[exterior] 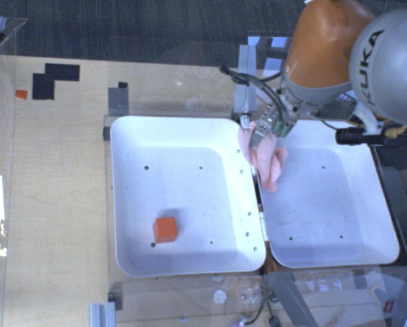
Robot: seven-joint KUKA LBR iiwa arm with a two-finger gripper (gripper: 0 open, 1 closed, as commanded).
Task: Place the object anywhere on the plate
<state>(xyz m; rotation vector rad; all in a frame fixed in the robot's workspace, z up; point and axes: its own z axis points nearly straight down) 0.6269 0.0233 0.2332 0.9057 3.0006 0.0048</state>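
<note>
Camera view: grey arm (387, 60) with orange band reaching in from right, claw (266, 129) poised over the seam between two white bins. Pink floppy object (268, 162) hanging from the claw, pinched between its fingers, dangling above the inner edge of the right bin (339, 244). Small orange cube (166, 229) lying in the left bin (189, 135), toward its near-left corner, well apart from the claw. Both bins resting on a pale wooden surface (46, 182).
</note>
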